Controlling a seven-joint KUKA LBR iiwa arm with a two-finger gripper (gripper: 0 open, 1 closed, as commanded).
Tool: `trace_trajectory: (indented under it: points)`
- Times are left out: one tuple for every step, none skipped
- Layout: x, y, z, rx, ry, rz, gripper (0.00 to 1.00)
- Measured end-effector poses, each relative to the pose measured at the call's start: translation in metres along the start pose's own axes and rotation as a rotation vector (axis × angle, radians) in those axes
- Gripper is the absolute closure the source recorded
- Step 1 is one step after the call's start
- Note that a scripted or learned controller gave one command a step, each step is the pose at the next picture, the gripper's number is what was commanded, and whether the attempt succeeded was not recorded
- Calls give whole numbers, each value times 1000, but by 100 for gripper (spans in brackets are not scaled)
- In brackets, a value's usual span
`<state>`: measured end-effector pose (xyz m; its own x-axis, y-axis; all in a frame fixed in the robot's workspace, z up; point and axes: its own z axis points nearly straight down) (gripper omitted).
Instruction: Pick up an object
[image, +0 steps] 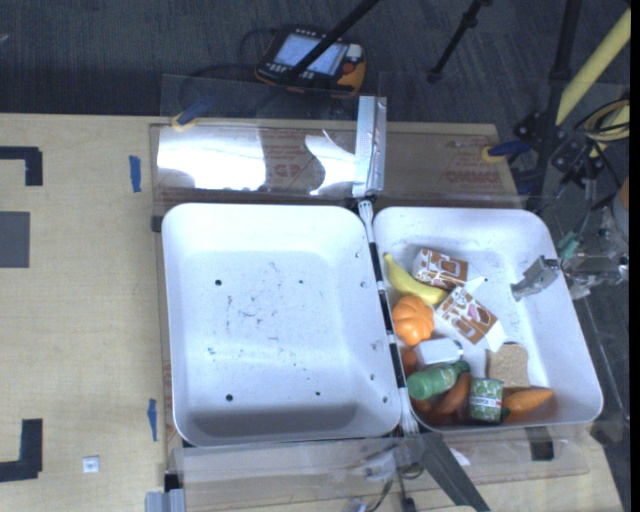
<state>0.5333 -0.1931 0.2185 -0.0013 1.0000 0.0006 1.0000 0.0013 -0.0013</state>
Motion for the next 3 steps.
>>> trace_trajectory:
  points:
    - [52, 7, 119, -3, -1, -63, 0]
    - [52, 7, 109, -6, -3, -61, 100]
    - [111, 8, -7, -1, -1, 145, 100]
